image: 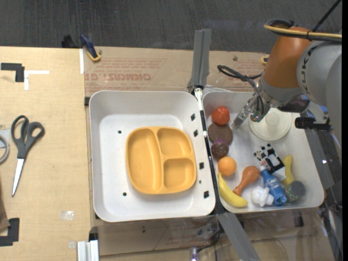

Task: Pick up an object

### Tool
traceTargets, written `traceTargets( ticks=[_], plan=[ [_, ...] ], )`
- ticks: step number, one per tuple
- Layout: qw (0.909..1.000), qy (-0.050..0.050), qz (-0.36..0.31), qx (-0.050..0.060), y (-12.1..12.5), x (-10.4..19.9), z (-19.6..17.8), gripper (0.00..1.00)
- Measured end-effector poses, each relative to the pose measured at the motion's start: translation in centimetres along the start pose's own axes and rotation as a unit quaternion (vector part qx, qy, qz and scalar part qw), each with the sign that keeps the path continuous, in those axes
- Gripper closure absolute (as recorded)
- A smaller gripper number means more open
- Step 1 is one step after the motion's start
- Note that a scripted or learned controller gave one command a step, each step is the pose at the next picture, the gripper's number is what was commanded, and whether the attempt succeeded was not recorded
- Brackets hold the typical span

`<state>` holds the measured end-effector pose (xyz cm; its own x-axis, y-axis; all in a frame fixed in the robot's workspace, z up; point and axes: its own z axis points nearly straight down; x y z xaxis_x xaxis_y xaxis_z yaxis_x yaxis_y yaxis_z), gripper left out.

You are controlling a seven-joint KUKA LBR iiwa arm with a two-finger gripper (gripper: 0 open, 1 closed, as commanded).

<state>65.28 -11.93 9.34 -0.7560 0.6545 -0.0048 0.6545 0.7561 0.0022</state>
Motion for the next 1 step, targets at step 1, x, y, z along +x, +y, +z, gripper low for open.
traceTargets(
  ticks=[1],
  plan=[
    [0.9990, 0.000, -0.045, 0.000, -2.71, -1.85, -18.72, 1.00]
  ],
)
